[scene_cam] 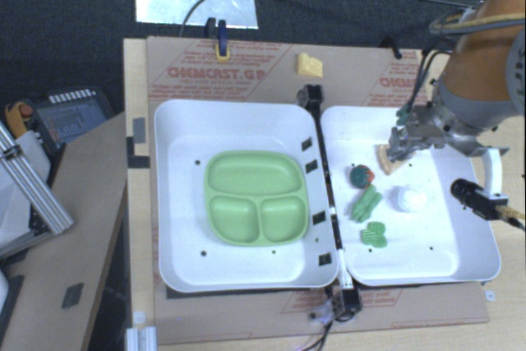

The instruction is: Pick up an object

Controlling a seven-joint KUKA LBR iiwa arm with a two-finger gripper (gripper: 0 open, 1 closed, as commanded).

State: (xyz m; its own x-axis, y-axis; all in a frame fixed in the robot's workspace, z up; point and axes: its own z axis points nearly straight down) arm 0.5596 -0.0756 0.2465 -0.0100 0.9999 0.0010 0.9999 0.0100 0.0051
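My gripper (399,147) hangs low over the back of the right bin (460,259), on the end of the grey arm with the orange band. A tan block (383,160) lies right under its tip, partly covered by it. Just left of that sits a small dark green and red ball (361,175). A white ball (408,197) rests toward the front of the gripper. A long green piece (366,204) and a smaller green piece (374,234) lie further toward the bin's front.
The left bin (177,177) holds a pale green divided plate (255,197). A black clip divider (320,177) runs between the bins. A yellow piece (310,64) lies on the cardboard behind them. A black part (477,197) sticks in at the right.
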